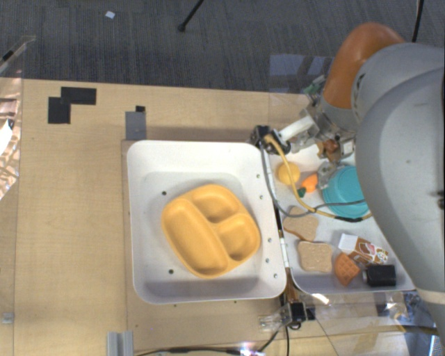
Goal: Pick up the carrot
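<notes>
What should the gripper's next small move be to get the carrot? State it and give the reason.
Probably a short descent onto the carrot. It lies loose in the right bin, between the lemon and the teal bowl, and the gripper hangs just above and beside it, with nothing seen between its fingers.

The floor [139, 31] at the top is dark grey carpet with fine lines. A thin black pole [191, 17] slants across it, and a small white scrap [110, 14] lies near. Below is a light wooden bench [62, 229]. Black tape patches [69, 103] sit on its top left part.
</notes>
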Controlling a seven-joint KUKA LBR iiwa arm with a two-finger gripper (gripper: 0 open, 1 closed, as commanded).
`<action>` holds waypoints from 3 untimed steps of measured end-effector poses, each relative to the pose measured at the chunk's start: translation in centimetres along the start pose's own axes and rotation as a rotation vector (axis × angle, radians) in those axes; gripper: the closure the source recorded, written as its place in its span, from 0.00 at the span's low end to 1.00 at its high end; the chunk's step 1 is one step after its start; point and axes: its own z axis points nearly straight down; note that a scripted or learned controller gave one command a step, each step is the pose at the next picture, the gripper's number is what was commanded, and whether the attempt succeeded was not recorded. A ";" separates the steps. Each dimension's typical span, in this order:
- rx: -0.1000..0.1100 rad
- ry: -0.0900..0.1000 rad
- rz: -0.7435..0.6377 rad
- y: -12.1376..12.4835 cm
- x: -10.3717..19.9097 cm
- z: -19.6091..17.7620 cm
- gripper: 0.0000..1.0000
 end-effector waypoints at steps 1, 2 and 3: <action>-0.003 -0.014 0.037 6.1 -5.5 7.0 0.00; 0.000 -0.010 0.191 4.3 -6.0 10.4 0.00; 0.001 -0.002 0.183 4.3 -5.6 9.0 1.00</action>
